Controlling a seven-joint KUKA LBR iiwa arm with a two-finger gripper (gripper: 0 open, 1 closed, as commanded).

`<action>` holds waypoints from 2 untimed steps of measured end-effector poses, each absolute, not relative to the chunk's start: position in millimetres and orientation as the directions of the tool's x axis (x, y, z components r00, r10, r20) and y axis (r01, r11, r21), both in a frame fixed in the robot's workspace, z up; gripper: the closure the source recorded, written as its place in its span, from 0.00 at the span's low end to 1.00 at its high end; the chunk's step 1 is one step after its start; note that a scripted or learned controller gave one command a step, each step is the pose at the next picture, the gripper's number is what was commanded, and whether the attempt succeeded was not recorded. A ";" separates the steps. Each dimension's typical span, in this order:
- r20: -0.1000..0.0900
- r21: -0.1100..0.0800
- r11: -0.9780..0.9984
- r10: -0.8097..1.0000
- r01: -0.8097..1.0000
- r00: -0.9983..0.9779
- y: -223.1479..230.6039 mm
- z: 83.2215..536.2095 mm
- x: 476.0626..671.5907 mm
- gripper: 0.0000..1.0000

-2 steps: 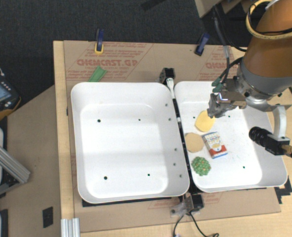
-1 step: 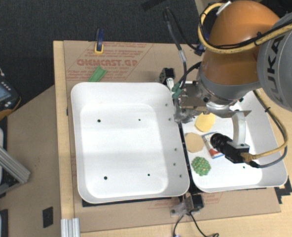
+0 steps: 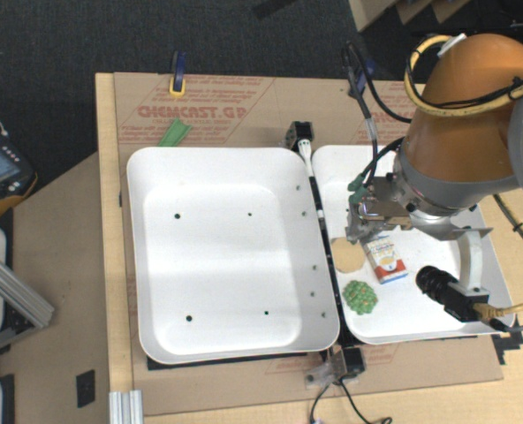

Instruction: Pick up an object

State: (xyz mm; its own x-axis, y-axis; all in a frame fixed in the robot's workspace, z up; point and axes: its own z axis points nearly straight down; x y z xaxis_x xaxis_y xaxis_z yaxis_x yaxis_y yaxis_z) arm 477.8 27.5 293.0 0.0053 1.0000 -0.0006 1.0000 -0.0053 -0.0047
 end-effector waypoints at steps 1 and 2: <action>-0.002 -0.007 -0.012 1.000 1.000 0.012 -74.7 234.5 477.6 1.00; 0.000 0.005 0.005 1.000 1.000 -0.005 -21.1 261.5 505.6 1.00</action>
